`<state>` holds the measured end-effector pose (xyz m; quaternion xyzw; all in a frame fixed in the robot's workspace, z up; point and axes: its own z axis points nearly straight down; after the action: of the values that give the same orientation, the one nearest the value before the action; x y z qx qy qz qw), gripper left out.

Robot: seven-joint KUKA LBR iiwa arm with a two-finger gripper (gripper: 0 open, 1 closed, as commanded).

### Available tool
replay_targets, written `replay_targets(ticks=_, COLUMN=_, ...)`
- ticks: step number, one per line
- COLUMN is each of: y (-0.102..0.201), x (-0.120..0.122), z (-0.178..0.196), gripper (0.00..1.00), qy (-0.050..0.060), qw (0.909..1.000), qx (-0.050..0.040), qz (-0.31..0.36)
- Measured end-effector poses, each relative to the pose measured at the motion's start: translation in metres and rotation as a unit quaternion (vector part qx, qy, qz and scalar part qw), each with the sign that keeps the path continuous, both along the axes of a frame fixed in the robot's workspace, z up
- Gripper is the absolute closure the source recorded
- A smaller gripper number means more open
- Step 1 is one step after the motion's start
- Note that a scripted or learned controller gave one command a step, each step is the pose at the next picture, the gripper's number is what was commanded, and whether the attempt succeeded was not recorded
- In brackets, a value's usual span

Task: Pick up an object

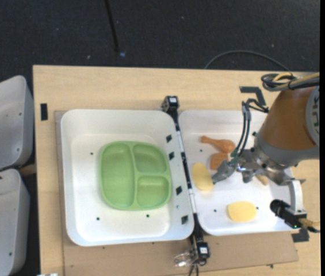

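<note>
the claw [231,168] hangs low in the right bin [208,122], beside a brown piece [220,145] and a yellow piece [201,177]; i cannot tell its state. probably it aims there. another yellow piece [242,211] lies nearer the front wall.

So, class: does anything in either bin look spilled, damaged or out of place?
Nothing stands out. The green divided plate lies flat in the left bin; two yellow pieces and an orange-brown piece lie separately in the right bin.
</note>
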<state>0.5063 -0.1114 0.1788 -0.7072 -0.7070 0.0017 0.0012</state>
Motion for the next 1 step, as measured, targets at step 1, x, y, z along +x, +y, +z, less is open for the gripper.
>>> replay_targets(ticks=1, y=-0.0100, x=-0.0035, z=-0.0482, gripper=0.00, qy=0.000, qw=1.0000, qx=0.0002, qz=0.000)
